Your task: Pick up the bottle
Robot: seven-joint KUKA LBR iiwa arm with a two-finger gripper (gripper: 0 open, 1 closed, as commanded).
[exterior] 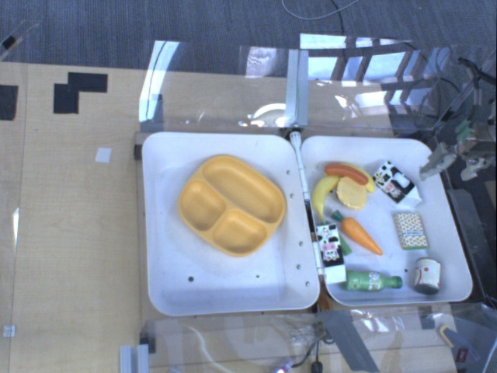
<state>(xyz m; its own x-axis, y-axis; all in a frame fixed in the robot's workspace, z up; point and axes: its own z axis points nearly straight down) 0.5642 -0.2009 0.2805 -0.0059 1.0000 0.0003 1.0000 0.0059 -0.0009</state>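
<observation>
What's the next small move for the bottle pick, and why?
Probably swing the gripper down-left across the right bin until it sits above the green bottle. The bottle lies on its side near the bin's front edge, beside the can, while the gripper sits by the far right rim, well away from it.

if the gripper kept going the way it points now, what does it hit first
The gripper sits at the right bin's upper right edge, pointing left and down. Going straight on, it would probably meet the cow-print carton first, not the green bottle; depth is unclear.
</observation>
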